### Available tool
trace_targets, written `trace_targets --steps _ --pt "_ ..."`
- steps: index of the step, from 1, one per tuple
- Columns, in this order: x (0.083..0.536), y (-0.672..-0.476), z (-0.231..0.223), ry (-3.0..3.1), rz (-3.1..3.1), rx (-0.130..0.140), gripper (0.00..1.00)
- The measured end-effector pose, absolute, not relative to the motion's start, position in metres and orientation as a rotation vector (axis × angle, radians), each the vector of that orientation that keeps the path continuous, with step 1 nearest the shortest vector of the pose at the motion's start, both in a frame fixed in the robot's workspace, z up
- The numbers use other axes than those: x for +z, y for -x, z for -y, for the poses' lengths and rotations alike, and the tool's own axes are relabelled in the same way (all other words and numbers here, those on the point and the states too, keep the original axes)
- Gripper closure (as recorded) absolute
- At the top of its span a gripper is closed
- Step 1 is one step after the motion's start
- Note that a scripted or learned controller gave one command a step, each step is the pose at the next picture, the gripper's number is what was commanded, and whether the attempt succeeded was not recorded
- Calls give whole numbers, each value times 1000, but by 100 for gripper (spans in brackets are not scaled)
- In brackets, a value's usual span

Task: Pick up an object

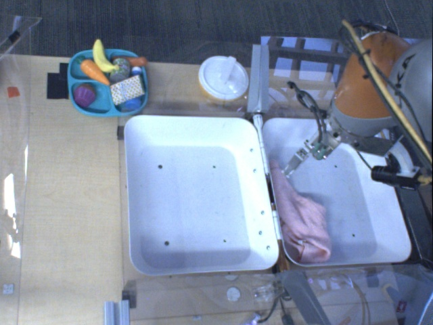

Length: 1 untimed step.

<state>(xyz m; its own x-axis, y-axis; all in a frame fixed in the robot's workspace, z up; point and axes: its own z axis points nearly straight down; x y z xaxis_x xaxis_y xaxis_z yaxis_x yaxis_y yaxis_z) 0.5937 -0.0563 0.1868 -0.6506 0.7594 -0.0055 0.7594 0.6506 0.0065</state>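
Presently, entries as logged:
Gripper (pixel 295 162): hovered over the right bin (pixel 379 249), fingers slightly parted, nothing between them.
Pink cloth (pixel 302 219): lay along that bin's left wall.
Bearing: cloth just below the fingertips, long axis running toward the bin's near edge.

From my station, the two white bins (pixel 193 195) read as smooth moulded plastic with a dull sheen. The pink towel (pixel 302 222) in the right bin (pixel 379 215) is soft, matt cloth, rumpled. The bench (pixel 64 202) looks like pale wood laminate, lightly glossy. The teal divided tray (pixel 74 87) is shiny plastic. The gripper (pixel 292 166) fingers look like bare metal.
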Motion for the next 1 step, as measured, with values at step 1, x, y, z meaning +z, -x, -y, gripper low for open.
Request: trace_targets --steps 1 --pt "118 -547 91 -1506 -2756 1 0"
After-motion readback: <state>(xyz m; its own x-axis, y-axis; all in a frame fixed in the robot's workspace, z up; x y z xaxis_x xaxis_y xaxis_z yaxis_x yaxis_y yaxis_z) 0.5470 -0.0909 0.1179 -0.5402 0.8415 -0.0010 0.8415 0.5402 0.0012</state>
